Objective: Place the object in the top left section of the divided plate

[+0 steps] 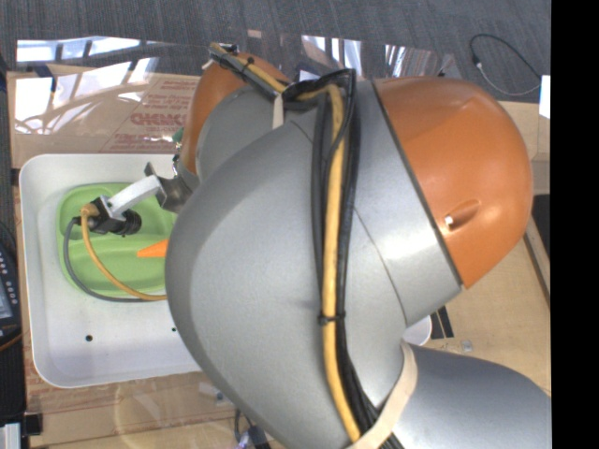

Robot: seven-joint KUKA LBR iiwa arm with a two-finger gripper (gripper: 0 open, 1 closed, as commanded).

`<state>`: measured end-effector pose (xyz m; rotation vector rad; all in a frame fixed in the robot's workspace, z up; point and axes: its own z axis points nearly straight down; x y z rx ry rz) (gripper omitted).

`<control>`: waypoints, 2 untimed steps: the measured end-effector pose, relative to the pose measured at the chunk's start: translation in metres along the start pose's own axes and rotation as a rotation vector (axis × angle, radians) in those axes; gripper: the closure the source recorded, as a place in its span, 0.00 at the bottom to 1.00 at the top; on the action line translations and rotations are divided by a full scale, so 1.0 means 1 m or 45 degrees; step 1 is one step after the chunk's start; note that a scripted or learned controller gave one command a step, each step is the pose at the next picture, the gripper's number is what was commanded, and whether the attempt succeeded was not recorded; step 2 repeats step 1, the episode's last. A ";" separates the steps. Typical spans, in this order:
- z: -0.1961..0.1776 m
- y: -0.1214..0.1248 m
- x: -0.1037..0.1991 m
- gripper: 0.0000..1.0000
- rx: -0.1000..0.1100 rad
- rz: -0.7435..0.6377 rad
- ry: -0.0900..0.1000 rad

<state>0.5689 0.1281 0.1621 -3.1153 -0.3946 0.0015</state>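
Gripper (171, 189) low over green divided plate (79, 215), mostly hidden behind arm (299, 251); open or closed, cannot tell. Orange object (154, 248) lies on plate just beside gripper, partly covered by arm's edge, not seen gripped. Plate sits in left white bin (42, 279). Dividers unclear, so object's section cannot be told. Judgement: wrist low here to work object on plate; placement unconfirmed

One white bin (94, 344), one green divided plate (112, 262), one small orange object (154, 248), one grey-and-orange arm (281, 279).
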 end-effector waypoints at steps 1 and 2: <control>0.000 0.000 0.000 0.00 -0.001 -0.001 -0.001; 0.000 0.000 0.000 0.00 -0.001 -0.001 -0.001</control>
